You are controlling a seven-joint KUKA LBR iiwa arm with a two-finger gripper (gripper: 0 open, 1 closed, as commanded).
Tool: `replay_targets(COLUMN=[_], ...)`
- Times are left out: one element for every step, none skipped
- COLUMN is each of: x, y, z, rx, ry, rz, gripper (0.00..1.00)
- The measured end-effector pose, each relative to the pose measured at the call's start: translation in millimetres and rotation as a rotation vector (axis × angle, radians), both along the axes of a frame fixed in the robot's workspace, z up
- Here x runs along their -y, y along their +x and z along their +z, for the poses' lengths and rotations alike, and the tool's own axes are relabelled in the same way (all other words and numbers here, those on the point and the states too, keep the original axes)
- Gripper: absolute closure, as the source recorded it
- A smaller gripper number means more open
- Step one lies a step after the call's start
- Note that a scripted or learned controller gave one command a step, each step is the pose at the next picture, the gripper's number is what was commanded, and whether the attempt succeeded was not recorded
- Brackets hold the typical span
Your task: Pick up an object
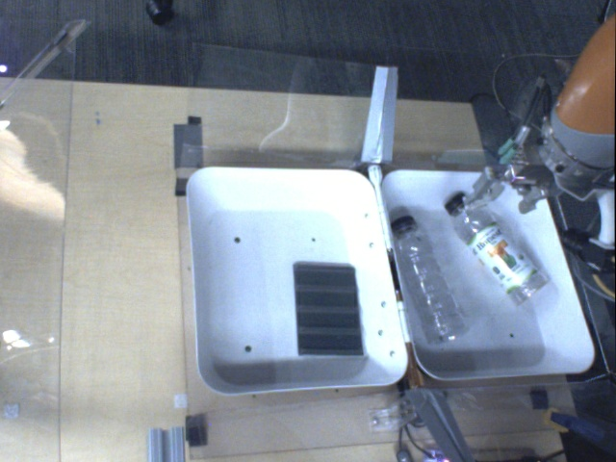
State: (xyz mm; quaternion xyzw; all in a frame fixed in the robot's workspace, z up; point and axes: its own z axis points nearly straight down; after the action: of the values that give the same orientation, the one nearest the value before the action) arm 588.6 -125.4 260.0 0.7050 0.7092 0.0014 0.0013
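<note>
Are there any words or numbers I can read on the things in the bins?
No text can be read.
Clear plastic bottle with a white, green and orange label in the right white bin: print too blurred to read.
Clear plastic bottle without a label: no words.
Black ribbed rectangular block in the left white bin: no words.

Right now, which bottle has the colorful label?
The bottle lying on the right side of the right bin. The other bottle, by the divider, is plain clear.
</note>
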Motion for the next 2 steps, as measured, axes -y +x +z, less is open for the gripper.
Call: replay_targets(x=[79.7,38.5], y=[31.7,7.8], z=[-116.4,-169.4], rx=[0.0,0.011], ry=[-0.001,-0.004], rz=[-0.003,0.182], gripper=[0.0,0.0])
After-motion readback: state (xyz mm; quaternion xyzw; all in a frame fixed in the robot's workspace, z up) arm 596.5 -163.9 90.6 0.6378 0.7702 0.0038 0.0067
